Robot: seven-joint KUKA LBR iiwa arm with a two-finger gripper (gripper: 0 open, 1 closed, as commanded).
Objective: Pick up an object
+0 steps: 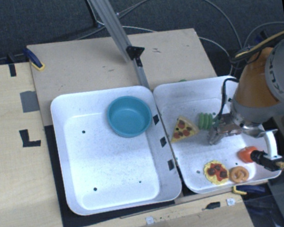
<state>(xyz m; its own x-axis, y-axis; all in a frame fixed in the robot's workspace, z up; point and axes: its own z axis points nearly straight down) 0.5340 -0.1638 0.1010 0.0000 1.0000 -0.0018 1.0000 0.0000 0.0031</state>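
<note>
Green toy [205,120] lying in right bin [181,92], beside pizza slice [183,129], with claw [216,135] hovering just below it, probably lining up a grab; grip state impossible to tell.

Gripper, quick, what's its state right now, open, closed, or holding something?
Gripper: low in the right bin, beside the green toy; whether it is open or closed cannot be told, and nothing is seen held in it.
</note>
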